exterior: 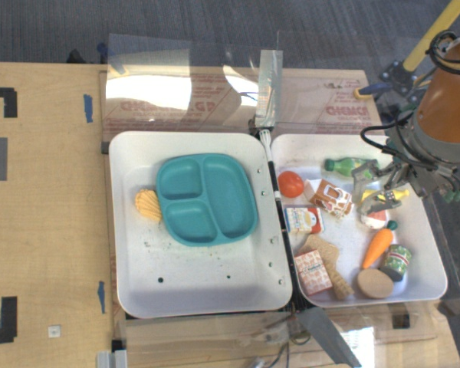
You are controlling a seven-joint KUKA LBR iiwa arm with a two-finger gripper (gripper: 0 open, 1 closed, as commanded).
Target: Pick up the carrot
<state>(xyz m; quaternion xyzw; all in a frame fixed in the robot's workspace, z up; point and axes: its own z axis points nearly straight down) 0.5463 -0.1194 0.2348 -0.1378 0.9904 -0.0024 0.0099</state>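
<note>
The carrot (378,247), orange with a small green top, lies slanted in the right bin (433,282), near its right side. My gripper (382,181) hangs over the upper right part of that bin, a short way behind the carrot and not touching it. Its fingers are open, with nothing held between them. Just below it lie a yellow item (386,198) and a white and red item (374,219), which sit between the gripper and the carrot.
Close around the carrot are a green can (398,260), a brown oval item (376,284) and a cracker (324,253). Further left are a pink box (312,273), a red tomato (291,184), a carton (332,199) and a green bottle (349,164). The left bin holds a teal divided plate (207,199).
</note>
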